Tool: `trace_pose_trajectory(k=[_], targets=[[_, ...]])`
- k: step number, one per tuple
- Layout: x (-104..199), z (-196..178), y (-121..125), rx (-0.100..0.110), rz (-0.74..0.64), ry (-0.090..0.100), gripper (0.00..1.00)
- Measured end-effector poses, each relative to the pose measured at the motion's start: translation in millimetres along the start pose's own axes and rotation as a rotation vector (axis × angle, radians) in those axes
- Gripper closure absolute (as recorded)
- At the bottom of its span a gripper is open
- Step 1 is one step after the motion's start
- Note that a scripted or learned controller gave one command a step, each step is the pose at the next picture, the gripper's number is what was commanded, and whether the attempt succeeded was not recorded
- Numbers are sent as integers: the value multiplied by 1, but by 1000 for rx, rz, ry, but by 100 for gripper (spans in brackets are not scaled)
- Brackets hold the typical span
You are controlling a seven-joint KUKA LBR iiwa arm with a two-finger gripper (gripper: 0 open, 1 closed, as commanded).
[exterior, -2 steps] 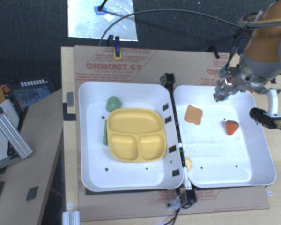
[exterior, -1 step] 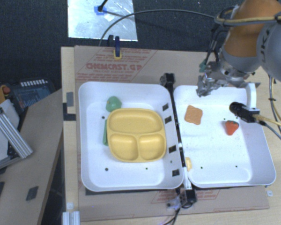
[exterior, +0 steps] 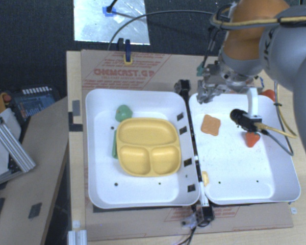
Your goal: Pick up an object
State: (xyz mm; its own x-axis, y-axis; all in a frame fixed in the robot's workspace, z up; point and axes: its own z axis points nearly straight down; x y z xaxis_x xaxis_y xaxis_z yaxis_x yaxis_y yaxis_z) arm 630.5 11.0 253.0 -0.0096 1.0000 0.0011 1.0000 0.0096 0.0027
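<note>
A: Right bin (exterior: 275, 188), what's in it?
B: Orange block (exterior: 210, 125), far-left area, long axis running near-far. Red piece (exterior: 251, 139) to its right.
A: Claw (exterior: 208, 93)?
B: Over far-left corner, touching nothing. Open or closed: can't tell.

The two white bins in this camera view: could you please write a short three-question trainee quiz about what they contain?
1. True or false: the yellow divided tray lies in the left bin.
2. Which bin holds the flat orange piece? A) left B) right
3. Fill in: the arm's hand is above the right bin's far-____ corner, as the camera sees it.

Key
1. True; a green object shows at its far-left edge.
2. B; a smaller red-orange piece lies to its right in the view.
3. Left, close to the divider between the bins.
</note>
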Motion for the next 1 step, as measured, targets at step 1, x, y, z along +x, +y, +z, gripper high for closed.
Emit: trace_pose_trajectory(k=[1], targets=[[62, 11, 11, 0, -1, 1, 100]])
